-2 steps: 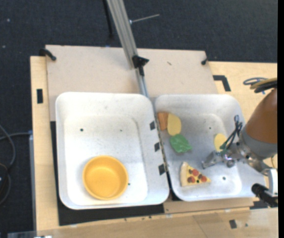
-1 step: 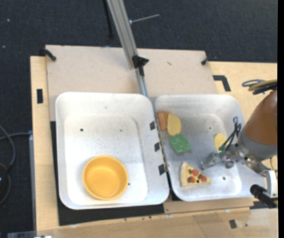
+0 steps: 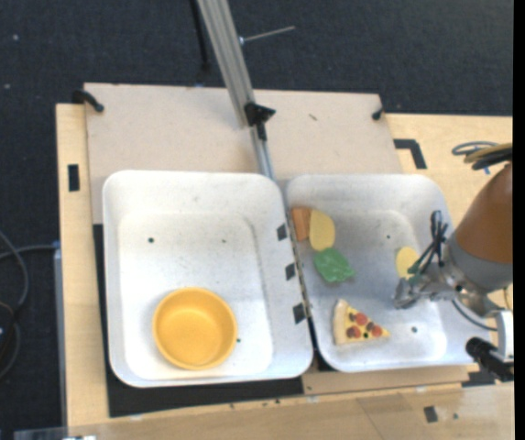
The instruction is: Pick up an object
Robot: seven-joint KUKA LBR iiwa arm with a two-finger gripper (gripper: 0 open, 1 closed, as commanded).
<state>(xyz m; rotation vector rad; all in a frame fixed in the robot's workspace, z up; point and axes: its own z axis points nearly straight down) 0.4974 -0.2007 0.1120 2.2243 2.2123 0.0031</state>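
Reaching into the right bin [image 3: 427, 191] from the right, the gripper [image 3: 407, 294] hangs low over the bin floor with its dark fingers pointing down and left; whether they are spread or closed cannot be told, and nothing shows between them. Just above and left of the fingertips lies a small yellow piece [image 3: 406, 261], partly hidden by the wrist cables. Below and left of the gripper, apart from it, a pizza slice [image 3: 357, 324] lies flat near the bin's front wall — a pale wedge with red dots and a tan crust edge. Further left, a green lump [image 3: 333, 266] sits near the bin's middle, and above it a yellow oval [image 3: 322, 231] lies against an orange-brown piece [image 3: 300, 222] close to the left wall.

Behind the fingers, the grey wrist rises to the arm's orange band [image 3: 488, 220] at the right side.

The left bin [image 3: 189, 191] holds a yellow bowl [image 3: 195, 327], upright, in its front part, well apart from the gripper. The two bins touch along their inner walls, where small dark clips sit.

Bare floor lies between the gripper and the green lump, and along the right bin's back. A metal rail [image 3: 230, 53] slants down from the top to the bins' back edge — clear of the arm.
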